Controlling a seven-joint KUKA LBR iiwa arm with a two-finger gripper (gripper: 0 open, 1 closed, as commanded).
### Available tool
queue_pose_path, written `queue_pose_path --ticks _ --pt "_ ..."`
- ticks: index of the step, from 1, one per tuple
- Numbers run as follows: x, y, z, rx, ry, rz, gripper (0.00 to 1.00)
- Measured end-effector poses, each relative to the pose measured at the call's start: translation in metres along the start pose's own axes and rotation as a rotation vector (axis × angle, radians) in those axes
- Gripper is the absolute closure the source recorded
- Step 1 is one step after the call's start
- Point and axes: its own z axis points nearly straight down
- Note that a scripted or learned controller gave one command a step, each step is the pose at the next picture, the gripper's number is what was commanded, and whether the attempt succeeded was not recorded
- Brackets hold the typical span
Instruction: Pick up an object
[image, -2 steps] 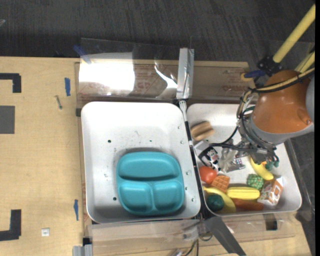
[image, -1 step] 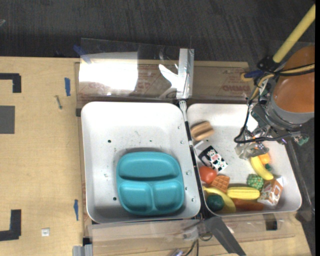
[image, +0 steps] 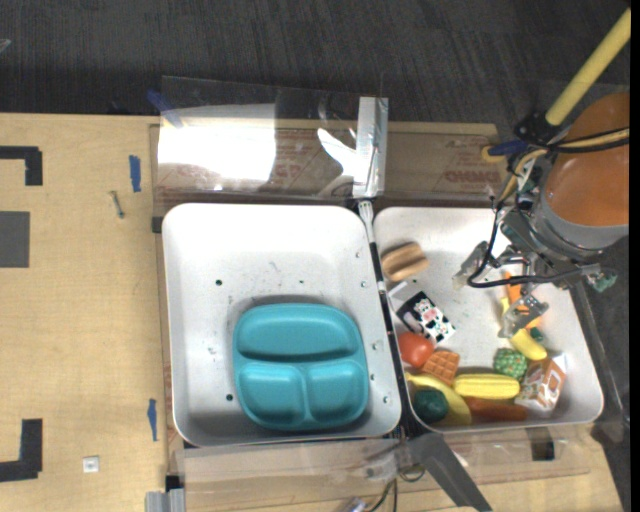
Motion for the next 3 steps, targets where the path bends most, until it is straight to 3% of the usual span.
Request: queue_pose_path --ticks 1,2,3 --pt "0.050 -0.039 0.094 0.010 -0.008 -0.216 0.00" --pt "0.055 -0.050 0.101 0.008 -0.013 -0.208 0.00" --pt "0.055 -0.053 0.090 0.019 -0.015 -0.207 1.00"
